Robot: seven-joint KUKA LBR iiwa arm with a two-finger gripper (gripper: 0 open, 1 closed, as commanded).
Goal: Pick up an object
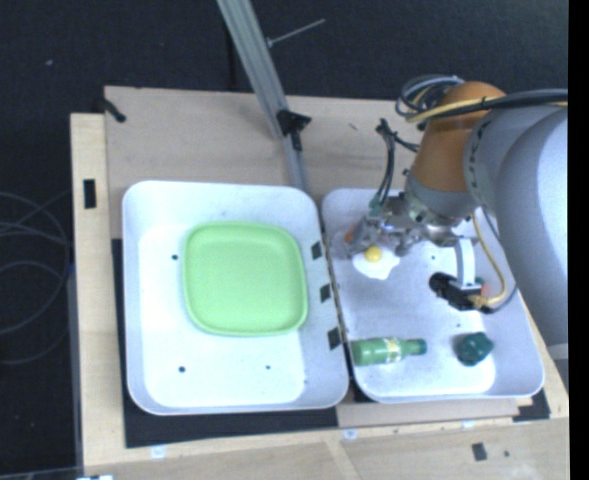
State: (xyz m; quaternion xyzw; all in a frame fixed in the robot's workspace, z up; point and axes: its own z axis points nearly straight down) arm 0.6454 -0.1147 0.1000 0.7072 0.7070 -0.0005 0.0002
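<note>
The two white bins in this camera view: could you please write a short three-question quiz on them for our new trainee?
1. True or false: the green plate lies in the left bin.
2. Which thing lies nearest the gripper? A) green bottle B) fried egg toy C) dark green object
3. Fill in: the green bottle lies on its ____ near the right bin's front edge.

Key: 1 true; 2 B; 3 side.
</note>
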